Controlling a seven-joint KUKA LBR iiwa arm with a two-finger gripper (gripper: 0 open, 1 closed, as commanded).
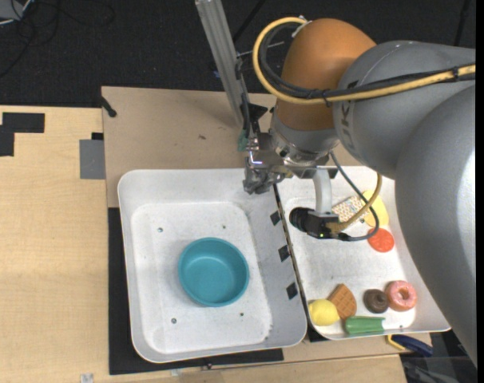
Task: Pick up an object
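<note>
- The grey robot gripper (256, 180) hangs up and to the right of the round teal plastic bowl (214, 272), over the far corner of the shallow white left bin (150, 294). I cannot tell whether it is set wide or narrow, and nothing is seen held in it.
- Risk: nothing lies beneath it there, so coming down on that spot would likely close on bare plastic or knock the bin's rim.
- Risk: the bowl is the nearest candidate, but it is broad and smooth. Only its thin rim offers a grip, so a pinch placed slightly off could slip or tip it.
- Risk: the small toys right of the bowl, in the shallow white right bin (322, 271), lie crowded. A grasp there could catch two at once or push one aside.
- Count, right and slightly below the bowl: one yellow toy lemon (323, 313), one orange waffle square (343, 300), one brown doughnut (376, 300), one pink doughnut (401, 295) and one green stick (363, 325).
- Count, right and above the bowl: one red-orange disc (381, 240), one speckled pale slab (348, 207) and one yellow curved piece (380, 211), partly hidden.
- In all there are one bowl, two doughnuts, two bins and one of each other toy.
</note>
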